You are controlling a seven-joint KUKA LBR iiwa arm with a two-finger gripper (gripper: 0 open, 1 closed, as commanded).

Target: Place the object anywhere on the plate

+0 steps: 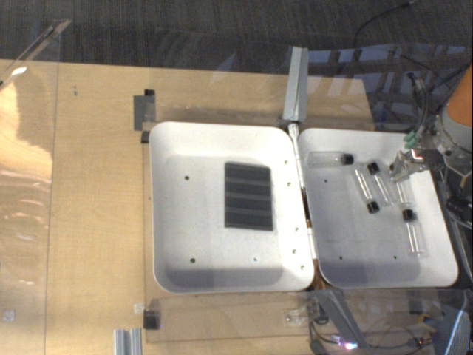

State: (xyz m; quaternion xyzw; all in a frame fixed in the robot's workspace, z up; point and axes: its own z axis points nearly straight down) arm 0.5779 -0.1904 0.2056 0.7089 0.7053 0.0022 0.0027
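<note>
Two white bins mid-frame: left bin (170, 198) w/ dark ribbed plate (248, 196) at center; right bin (436, 268) w/ several clear black-capped tubes (365, 184) scattered. Gripper (408, 161) at right edge, above tubes; finger state can't tell. No legible writing.

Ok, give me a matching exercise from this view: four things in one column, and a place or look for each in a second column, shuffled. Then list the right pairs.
Things
1. dark ribbed plate
2. clear tubes with black caps
3. gripper
4. grey metal bar

Places or looks
A. scattered in the right bin
B. flat in the middle of the left bin
C. on the bench beyond the gap between the bins
D. over the right bin's far right part

Pairs: 1-B, 2-A, 3-D, 4-C
</note>
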